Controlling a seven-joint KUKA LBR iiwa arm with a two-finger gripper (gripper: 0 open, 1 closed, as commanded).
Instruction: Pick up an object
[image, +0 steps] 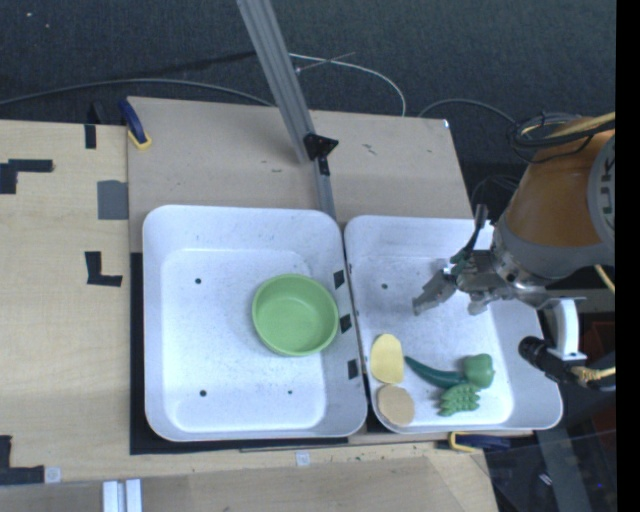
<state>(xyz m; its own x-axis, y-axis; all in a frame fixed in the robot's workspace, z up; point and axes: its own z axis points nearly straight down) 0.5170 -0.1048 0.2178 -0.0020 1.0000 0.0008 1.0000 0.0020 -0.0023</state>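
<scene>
Green toys lie below the hand, whose fingers spread wide, holding nothing.

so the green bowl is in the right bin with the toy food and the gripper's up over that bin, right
Not quite: the green bowl sits alone in the left bin. The toy food is in the right bin, with the gripper above it, as the camera view shows.
</scene>
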